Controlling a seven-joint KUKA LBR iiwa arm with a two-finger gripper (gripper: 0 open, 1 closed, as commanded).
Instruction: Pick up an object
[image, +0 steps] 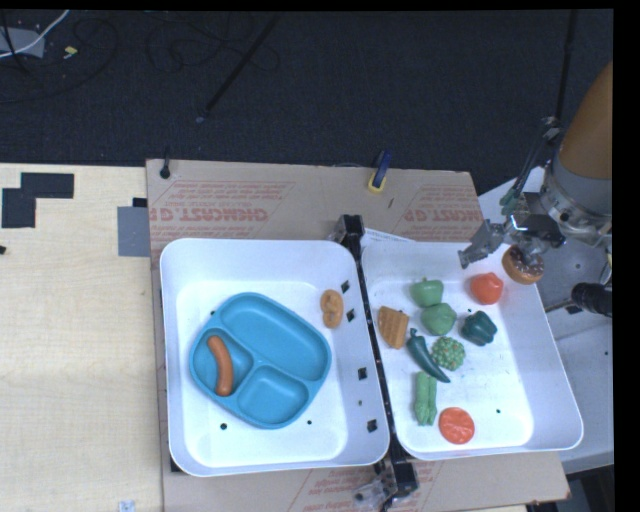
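Two shallow white bins sit side by side. Above the right white plastic bin (560, 400), the grey two-finger gripper (520, 262) clasps a small round brown-and-cream object (523, 266), lifted just beside a round red tomato (486, 288).

Arm (590, 140) cut off at right frame edge above the orange band. End effector (515, 240) fingers unclear beside right bin's (560, 400) far rim.
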